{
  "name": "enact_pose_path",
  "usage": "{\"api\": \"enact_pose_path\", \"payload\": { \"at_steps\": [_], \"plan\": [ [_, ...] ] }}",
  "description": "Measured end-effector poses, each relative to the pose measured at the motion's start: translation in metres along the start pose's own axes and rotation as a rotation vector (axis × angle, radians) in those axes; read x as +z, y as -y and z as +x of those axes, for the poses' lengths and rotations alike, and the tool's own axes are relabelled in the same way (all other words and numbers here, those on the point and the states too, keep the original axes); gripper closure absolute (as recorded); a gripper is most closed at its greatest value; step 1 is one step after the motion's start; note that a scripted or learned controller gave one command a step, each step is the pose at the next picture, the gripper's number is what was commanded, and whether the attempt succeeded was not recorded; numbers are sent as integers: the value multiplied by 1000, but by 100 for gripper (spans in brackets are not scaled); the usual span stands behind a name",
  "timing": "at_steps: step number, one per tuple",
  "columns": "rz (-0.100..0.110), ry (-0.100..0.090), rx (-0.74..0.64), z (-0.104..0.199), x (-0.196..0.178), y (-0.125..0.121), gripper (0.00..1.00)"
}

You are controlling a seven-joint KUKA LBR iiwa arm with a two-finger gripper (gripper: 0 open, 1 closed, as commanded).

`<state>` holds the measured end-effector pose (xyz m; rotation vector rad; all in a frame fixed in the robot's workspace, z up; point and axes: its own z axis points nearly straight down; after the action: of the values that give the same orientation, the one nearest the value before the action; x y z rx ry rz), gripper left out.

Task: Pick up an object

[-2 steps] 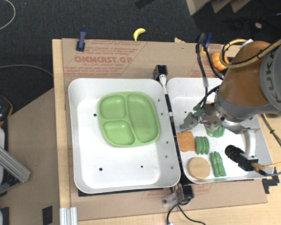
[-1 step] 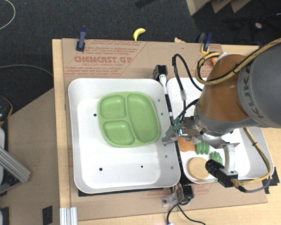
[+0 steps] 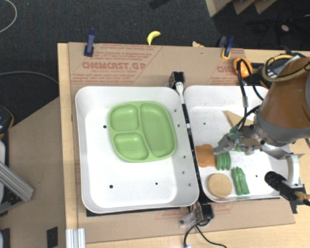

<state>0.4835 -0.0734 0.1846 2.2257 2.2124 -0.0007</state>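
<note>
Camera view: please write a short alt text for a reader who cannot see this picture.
A grey robot arm reaches from the right, its gripper low in the right white bin above toy food: an orange piece, two green pieces and a tan round piece. The left white bin holds a green divided plate.

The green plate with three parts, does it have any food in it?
Empty. The green plate lies flat in the left bin, and all three of its compartments show bare green. The toy foods sit in the right bin.

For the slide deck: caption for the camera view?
Claw low in right bin above green toy; divided green tray in left bin.
</note>
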Motion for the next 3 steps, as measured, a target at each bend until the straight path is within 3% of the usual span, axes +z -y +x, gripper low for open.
{"api": "enact_pose_path", "payload": {
  "at_steps": [1, 2, 3],
  "plan": [
    [10, -4, -2, -21, 73, 7, 0],
    [-13, 0, -9, -16, -94, 2, 0],
    [11, -5, -6, 1, 5, 6, 0]
  ]
}}
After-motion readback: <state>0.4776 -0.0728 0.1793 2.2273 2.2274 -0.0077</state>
